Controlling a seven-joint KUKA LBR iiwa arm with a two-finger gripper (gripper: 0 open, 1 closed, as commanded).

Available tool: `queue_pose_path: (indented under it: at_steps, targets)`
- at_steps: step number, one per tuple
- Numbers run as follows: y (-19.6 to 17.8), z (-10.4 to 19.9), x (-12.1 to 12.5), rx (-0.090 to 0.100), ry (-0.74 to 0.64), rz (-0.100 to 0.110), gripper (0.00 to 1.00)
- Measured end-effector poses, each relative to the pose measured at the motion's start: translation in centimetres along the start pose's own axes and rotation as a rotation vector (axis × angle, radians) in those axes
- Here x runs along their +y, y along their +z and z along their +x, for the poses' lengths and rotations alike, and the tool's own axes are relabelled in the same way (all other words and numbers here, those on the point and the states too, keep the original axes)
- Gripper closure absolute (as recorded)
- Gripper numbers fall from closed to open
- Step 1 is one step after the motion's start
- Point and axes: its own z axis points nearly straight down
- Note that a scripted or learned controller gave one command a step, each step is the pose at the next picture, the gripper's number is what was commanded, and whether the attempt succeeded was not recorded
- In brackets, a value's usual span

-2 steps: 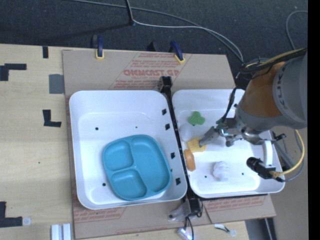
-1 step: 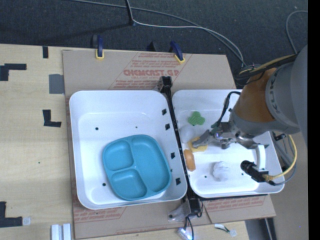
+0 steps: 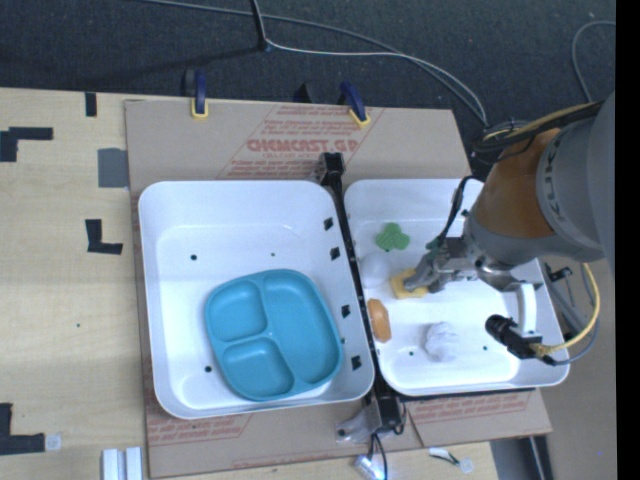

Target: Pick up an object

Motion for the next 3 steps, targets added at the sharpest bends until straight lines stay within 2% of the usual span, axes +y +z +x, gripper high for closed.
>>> queue_pose_path:
  at_steps: [1,2,3]
  targets:
    - [-5.1,-0.3,1.1,0.000,0.002,0.010,1.00]
    - [-10.1,-0.2,2.3,0.000,0.002,0.009,1.00]
    - [-15.1,-0.2,2.4,0.000,0.002,0.010,1.00]
